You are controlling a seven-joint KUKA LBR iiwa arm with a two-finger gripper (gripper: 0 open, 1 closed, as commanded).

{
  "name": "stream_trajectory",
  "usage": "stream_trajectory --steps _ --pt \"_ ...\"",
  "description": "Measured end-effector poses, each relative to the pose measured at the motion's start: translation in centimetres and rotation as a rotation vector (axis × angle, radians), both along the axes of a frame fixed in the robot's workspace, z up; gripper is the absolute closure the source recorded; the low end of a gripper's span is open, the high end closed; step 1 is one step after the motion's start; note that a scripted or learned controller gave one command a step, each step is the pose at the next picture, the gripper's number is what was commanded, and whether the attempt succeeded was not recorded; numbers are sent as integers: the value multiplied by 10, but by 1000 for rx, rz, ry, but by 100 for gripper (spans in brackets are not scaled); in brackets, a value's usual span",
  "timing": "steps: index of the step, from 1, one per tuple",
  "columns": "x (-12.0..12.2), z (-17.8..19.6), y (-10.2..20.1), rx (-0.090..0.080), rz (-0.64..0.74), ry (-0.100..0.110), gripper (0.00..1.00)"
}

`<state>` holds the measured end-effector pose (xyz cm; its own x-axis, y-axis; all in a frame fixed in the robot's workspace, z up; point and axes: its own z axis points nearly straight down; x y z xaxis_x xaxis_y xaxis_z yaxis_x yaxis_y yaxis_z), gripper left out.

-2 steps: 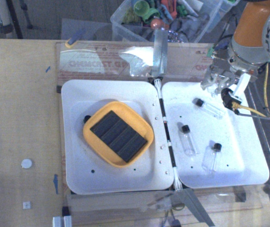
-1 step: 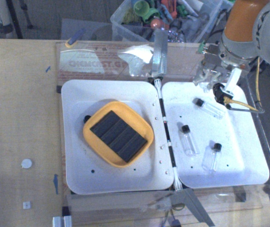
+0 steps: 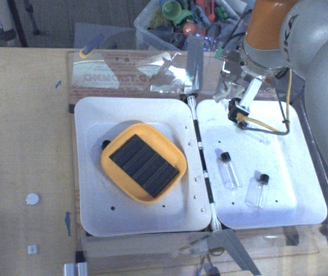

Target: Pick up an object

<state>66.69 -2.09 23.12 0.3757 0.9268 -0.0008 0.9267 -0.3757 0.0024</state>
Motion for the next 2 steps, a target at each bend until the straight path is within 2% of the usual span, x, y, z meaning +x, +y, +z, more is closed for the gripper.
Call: stream_trajectory --steps 1,2 --pt "1 10 1 -2 4 -2 100" --pt "-1 -20 -54 2 -330 6 100"
